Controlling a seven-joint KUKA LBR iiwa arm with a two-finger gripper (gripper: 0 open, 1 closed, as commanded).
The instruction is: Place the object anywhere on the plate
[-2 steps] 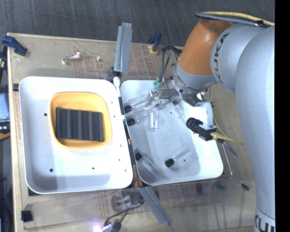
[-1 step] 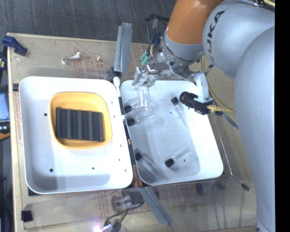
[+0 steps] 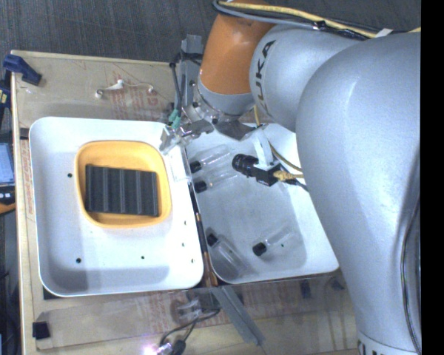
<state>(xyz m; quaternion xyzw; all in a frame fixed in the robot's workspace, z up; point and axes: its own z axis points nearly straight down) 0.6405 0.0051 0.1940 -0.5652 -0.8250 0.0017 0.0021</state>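
1. We read "KUKA" lettering (image 3: 262, 66) on the grey arm (image 3: 340, 87).
2. The tool (image 3: 179, 128) sat at twelve o'clock of the yellow plate (image 3: 122, 154); we couldn't tell its opening.
3. The dark ribbed object (image 3: 123, 191) lay on the plate in the left bin (image 3: 96, 272).

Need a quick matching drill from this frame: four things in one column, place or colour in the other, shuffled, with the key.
Things:
1. yellow plate
2. dark ridged block
3. gripper
4. clear bottles

Places:
A. over the rim between the two bins, near their far end
B. in the left bin, lying flat on its floor
C. scattered in the right bin
D. lying on the plate

Pairs: 1-B, 2-D, 3-A, 4-C
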